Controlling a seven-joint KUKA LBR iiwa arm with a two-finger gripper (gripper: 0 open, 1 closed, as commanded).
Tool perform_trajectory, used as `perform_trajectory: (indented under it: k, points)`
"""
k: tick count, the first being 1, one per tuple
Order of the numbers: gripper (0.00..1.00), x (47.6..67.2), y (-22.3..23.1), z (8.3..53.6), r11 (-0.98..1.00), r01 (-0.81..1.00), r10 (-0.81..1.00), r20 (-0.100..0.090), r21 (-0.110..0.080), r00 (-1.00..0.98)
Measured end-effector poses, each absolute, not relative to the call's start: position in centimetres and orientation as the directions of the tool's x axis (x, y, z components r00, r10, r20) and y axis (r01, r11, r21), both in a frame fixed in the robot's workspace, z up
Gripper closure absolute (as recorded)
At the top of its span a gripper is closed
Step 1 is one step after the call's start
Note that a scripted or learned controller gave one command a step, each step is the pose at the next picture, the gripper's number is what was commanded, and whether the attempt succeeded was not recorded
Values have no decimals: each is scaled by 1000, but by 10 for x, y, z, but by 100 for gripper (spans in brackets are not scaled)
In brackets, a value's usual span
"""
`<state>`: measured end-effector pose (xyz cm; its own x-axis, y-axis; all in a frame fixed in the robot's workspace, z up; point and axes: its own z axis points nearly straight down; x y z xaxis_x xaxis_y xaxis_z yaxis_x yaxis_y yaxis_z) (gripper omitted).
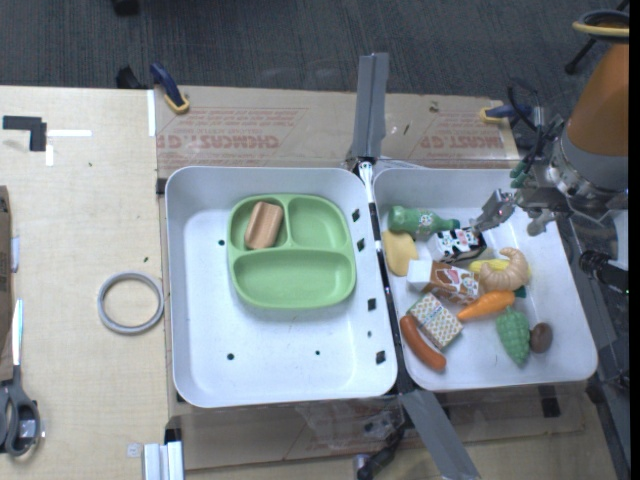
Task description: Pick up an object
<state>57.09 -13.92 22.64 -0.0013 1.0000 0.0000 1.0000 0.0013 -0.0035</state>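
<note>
At the far left of the frame, on the bare bench, lie a ring of tape and, at the lower left corner, a pair of scissors; both are well apart from the work.

In the middle stands the left bin, which holds a green divided plate. In the upper left compartment of this plate lies a small brown bread-like piece, with its long axis almost vertical in the picture.

To the right of the divider is the right bin, crowded with toy food: a green bottle lying with its long axis left to right, a yellow piece below it, a red sausage at the lower left, a checkered packet, an orange carrot lying at a slant, a croissant, a green leafy piece and a small brown ball. A small black and white object lies between the bottle and the croissant.

The gripper is at the upper right of this bin, and the arm comes in from the right edge. The heap lies below and to the left of the gripper; the nearest things are the black and white object and the bottle's right end. Probably one of these is the target, but I cannot say which.

Whether the jaws are spread or pressed together I cannot tell, because the tips are small and dark against the clutter. Nothing is seen between them. The objects overlap, so their edges are hard to separate.
</note>
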Motion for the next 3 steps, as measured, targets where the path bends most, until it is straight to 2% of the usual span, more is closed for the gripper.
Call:
perform_trajectory:
  k: [1,2,3]
  points:
    - [0,553,-101,91,11,1000,1000,0,-2,-11]
    - [0,561,-104,150,13,1000,1000,-1,0,-13]
    - [0,650,-133,113,31,999,1000,-5,21,-31]
